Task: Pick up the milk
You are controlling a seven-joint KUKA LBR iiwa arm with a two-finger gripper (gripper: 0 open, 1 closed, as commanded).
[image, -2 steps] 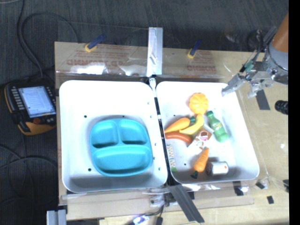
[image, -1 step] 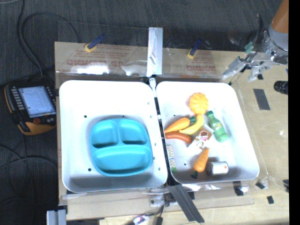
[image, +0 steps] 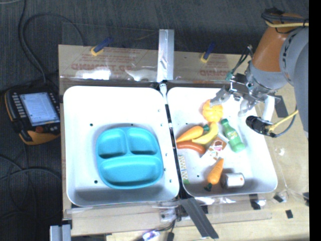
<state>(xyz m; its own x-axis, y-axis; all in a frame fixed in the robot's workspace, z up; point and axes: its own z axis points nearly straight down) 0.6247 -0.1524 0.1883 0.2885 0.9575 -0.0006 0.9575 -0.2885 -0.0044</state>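
Leftmost, a black handheld control pendant with a lit screen (image: 34,111) lay on the dark floor beside the bench. Next came the left shallow white bin (image: 80,134), holding a light blue divided plastic tray (image: 130,157). In the right shallow white bin (image: 261,159) a cluster of toy foods sat: an orange pepper-like piece (image: 190,133), a reddish sausage shape (image: 189,145), a yellow banana (image: 209,134), a yellow-orange rounded fruit (image: 212,110), a green bottle (image: 232,135) and an orange carrot (image: 215,171). The small white milk carton with a red-patterned face (image: 216,147) lay among them, just right of the sausage, above the carrot. A grey-and-white cylindrical can (image: 233,179) lay near the front wall. The grey two-finger gripper (image: 235,95) hung over the bin's far right part, above the fruit; whether its fingers were spread or closed I could not tell.
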